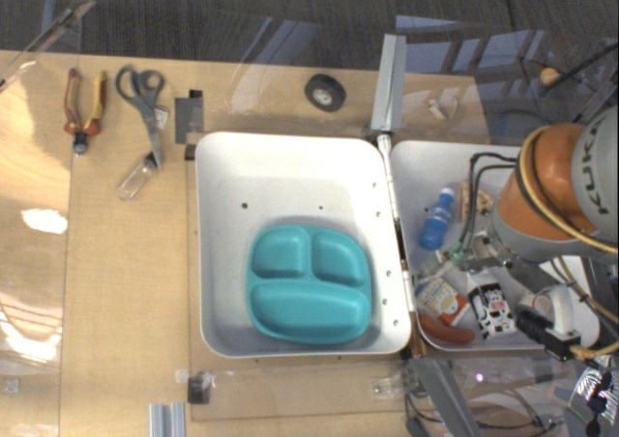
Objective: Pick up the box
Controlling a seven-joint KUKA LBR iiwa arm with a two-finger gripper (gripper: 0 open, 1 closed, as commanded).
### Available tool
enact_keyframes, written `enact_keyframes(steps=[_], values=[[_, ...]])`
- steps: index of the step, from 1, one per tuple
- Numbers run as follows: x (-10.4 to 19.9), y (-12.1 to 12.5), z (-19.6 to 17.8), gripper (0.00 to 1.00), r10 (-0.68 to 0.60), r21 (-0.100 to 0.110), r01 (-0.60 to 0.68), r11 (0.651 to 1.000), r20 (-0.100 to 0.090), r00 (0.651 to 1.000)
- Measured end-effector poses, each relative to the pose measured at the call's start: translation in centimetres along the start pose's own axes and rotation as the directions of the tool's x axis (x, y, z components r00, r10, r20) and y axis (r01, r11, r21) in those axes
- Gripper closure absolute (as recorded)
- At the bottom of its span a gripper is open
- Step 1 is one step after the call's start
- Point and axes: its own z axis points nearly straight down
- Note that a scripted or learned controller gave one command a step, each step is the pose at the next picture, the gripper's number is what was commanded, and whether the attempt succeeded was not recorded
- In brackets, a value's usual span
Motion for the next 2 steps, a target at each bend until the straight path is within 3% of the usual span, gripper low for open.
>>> enact_keyframes(steps=[1, 2], values=[[0.4, -1.1, 2.9, 0.0, 0.133, 0.028, -0.133, 0.991, -0.004, 0.991], [0.5, -0.7, 1.8, 1.0, 0.129, 0.021, -0.129, 0.991, -0.004, 0.992]])
